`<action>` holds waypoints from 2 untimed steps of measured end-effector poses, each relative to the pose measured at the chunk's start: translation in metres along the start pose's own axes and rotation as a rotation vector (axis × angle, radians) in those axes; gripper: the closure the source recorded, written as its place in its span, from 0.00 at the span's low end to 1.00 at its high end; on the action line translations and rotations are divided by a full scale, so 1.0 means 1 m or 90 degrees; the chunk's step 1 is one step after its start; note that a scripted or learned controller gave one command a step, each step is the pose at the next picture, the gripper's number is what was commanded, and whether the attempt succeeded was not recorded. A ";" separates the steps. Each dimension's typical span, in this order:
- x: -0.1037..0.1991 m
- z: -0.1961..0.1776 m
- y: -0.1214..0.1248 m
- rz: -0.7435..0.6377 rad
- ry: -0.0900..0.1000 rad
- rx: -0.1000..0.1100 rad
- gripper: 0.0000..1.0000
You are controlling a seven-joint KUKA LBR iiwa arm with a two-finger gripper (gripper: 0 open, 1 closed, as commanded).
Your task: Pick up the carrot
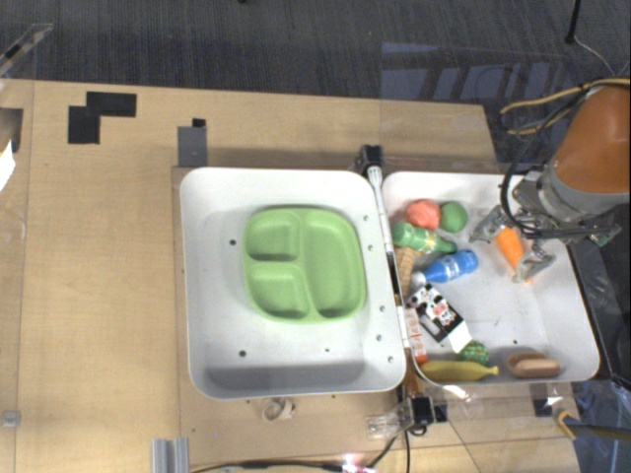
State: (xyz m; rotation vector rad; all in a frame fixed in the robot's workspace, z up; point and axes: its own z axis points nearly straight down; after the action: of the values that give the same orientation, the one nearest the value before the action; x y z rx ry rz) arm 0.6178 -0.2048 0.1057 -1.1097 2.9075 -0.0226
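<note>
I see two white bins: the left bin (212, 294) carries a light green plate (301, 264) with compartments, and the right bin (552, 323) carries many small things. The carrot (509, 246) is bright orange. Near it I see a red-orange round thing (423, 212), a dark green ball (454, 216), a blue bottle (453, 266), a yellow banana (459, 371) and a brown sausage (533, 366). A small box (438, 314) has a black and white pattern. The arm (592, 161) is grey with an orange band. The bench (89, 294) is pale wood colour with black marks.
</note>
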 end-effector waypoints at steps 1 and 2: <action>-0.004 -0.014 -0.003 0.000 -0.006 0.006 1.00; -0.004 -0.014 -0.002 0.000 -0.006 0.006 0.00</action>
State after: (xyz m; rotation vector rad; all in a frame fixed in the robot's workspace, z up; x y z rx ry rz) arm 0.6218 -0.2039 0.1198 -1.1048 2.8964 -0.0300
